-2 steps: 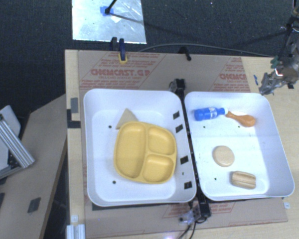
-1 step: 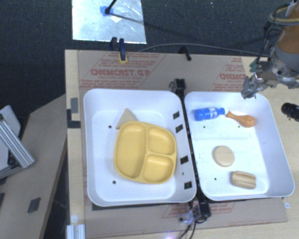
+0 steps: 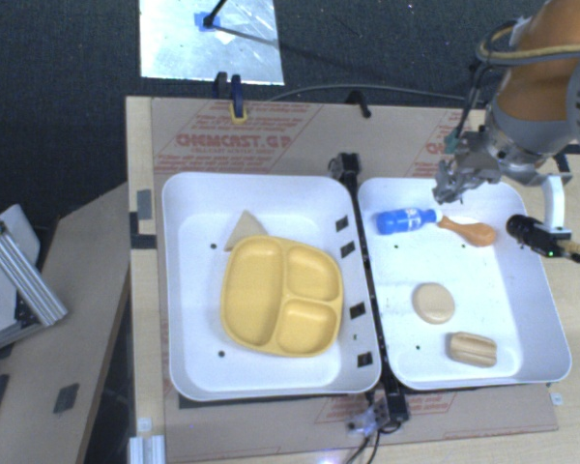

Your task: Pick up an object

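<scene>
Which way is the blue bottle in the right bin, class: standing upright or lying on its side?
Lying on its side. The blue bottle rests lengthwise on the right bin floor, white cap pointing right.

Brown board (image 3: 271,129) beneath the two bins: red printed lettering "CHEMCAST GP", upside down as seen from the camera. A second red print near its right end is cut off, unreadable.

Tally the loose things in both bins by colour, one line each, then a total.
Yellow: 1, divided plate
Blue: 1, bottle
Orange-brown: 1, drumstick
Tan or cream: 3, wedge, round piece, bread roll
Total: 6
</scene>
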`<state>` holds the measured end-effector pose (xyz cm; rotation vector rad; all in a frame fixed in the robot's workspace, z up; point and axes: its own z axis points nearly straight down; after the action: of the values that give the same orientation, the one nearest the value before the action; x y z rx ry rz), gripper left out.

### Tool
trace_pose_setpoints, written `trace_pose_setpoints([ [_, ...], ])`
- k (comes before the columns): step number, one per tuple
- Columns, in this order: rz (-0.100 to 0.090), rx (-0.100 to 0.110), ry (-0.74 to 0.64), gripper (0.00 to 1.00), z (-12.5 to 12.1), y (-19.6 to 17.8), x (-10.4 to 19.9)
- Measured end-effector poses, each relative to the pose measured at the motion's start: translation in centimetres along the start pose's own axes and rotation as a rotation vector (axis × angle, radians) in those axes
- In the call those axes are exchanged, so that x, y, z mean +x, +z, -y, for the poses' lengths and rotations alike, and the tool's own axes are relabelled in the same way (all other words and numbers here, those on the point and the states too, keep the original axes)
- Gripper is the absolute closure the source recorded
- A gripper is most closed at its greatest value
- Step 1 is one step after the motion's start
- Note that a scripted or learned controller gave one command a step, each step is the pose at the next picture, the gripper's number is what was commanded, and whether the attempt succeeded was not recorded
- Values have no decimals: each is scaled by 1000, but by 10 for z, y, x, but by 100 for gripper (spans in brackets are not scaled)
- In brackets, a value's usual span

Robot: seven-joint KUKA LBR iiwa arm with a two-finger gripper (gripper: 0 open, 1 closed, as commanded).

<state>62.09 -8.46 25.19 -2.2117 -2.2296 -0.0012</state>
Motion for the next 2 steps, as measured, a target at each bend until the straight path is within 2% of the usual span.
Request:
trace_pose_setpoints([
  [2, -1, 1, -1, 100, 30, 20, 90],
])
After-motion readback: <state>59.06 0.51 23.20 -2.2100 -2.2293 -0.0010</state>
